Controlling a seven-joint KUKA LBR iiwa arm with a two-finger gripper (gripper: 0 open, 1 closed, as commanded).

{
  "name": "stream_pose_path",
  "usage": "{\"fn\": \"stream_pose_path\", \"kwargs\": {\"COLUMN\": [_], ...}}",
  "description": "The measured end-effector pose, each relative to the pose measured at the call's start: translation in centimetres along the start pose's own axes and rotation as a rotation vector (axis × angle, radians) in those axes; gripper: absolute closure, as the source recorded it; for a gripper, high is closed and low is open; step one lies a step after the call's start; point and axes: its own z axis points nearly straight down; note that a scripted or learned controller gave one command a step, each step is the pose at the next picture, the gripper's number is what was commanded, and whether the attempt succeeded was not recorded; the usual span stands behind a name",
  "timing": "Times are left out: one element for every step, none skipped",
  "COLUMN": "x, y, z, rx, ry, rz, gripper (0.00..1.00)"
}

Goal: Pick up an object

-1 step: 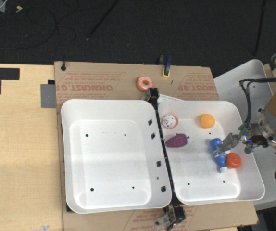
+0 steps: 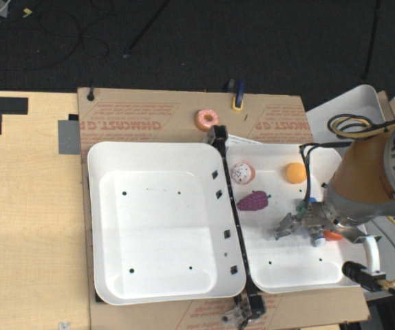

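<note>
In the right bin (image 2: pixel 301 275) lie an orange ball (image 2: pixel 295 173) near the far side, a purple bunch of grapes (image 2: pixel 252 201) close to the divider, and a white-and-pink speckled ball (image 2: pixel 242 173) just behind the grapes. My gripper (image 2: pixel 288 226) hangs low over the middle of this bin, to the right of the grapes and in front of the orange ball. Nothing shows between its fingers. The orange-banded wrist (image 2: pixel 363 177) covers the bin's right side.
The left bin (image 2: pixel 108 184) sits beside the right one, split from it by a black divider (image 2: pixel 228 205). A pink donut (image 2: pixel 207 119) and a blue-yellow clamp (image 2: pixel 237 95) rest on the cardboard behind the bins. A cable loop (image 2: pixel 349 124) lies at the right.
</note>
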Motion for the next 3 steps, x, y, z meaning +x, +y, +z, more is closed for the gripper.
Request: {"fn": "stream_pose_path", "kwargs": {"x": [2.5,4.8,6.4], "y": [4.5,12.2,13.7], "z": [3.5,3.1,3.4], "rx": [-0.013,-0.018,0.001], "ry": [-0.005,-0.005,-0.004], "rz": [-0.001,-0.002,0.004], "gripper": [0.0,0.0,0.0]}}
